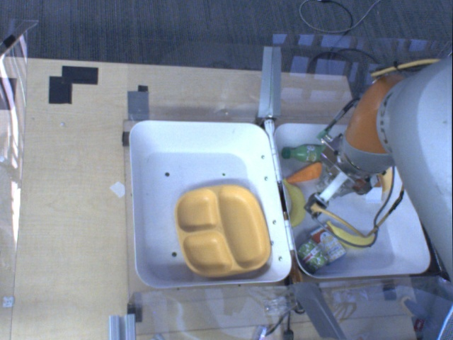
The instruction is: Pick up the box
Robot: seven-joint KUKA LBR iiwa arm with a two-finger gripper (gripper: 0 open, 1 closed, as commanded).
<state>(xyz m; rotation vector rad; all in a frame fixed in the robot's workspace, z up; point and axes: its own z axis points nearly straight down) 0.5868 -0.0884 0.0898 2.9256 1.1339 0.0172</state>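
The small green, red and white box [322,250] lies at the near left corner of the right white bin [417,261], close to the wall between the two bins. The end effector [313,204] hangs a bit farther back in the same bin, over a pale yellow round thing [296,202], and it holds nothing. I cannot tell if it is open or closed. To do this step well, I think it should move toward the near side until it is right over the box, then go straight down. A yellow banana [350,234] lies just to the right of the box, so the end effector should keep clear of it and not grab both. The bin wall is close on the left, so it could bump there. The orange carrot [306,174] and the green bottle [303,151] are farther back, out of the way
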